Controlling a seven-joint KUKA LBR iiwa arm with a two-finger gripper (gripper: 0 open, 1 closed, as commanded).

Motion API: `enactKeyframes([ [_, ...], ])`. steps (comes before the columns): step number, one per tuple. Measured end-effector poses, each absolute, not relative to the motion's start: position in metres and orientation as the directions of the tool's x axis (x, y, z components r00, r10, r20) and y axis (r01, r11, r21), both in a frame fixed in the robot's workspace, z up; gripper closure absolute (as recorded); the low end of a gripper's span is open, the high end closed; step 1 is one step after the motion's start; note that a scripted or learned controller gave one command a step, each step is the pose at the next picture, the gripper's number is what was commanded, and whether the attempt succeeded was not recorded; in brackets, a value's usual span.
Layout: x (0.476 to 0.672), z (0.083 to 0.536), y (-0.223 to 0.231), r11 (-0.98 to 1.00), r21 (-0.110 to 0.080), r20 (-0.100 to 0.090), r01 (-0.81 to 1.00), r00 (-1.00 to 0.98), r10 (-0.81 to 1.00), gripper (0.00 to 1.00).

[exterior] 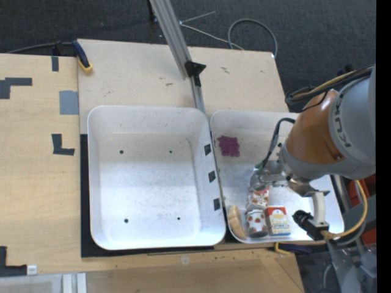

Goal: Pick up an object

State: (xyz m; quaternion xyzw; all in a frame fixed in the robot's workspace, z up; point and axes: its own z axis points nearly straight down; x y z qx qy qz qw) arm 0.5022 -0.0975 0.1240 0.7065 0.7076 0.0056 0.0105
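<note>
Objects for the pick all sit in the right bin (241, 122); none is singled out by the task, so any of them would count.

Left bin (98, 182): nothing loose seen in it, only dark specks and four small dark dots on the floor. Likely the drop side for whatever is lifted.

Divider between the bins carries three small dark tabs. A grey metal rail (174, 32) runs down from the top of the view to the bins' shared back corner.

Right bin, left to right: a purple scrap (229, 145) lies alone near the back wall, well apart from the rest. At the front wall a tan rounded piece (234, 220) leans against the bin's left corner. Just beside it a small red-and-white can (257, 223), and touching that on its right a red-and-white carton (279, 220). Another small red-and-white item (261, 197) stands just behind the can.

The front cluster is crowded, probably because things slide toward the low front edge.

Gripper (261, 179) sits low over the small item behind the can, arm reaching in from the right. Cannot tell whether it is parted or closed, nor whether it grasps anything; the wrist hides that.

Judgement: descent onto the cluster, grasp unconfirmed. Neighbours could get nudged.
</note>
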Motion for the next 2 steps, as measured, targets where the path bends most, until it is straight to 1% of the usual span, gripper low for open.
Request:
enactKeyframes([
  [1,0.493,0.175,-0.099,0.001,0.002,0.0,1.0,-0.001,1.0,1.0],
  [2,0.494,0.218,-0.099,0.001,0.003,-0.001,1.0,-0.001,1.0,1.0],
])
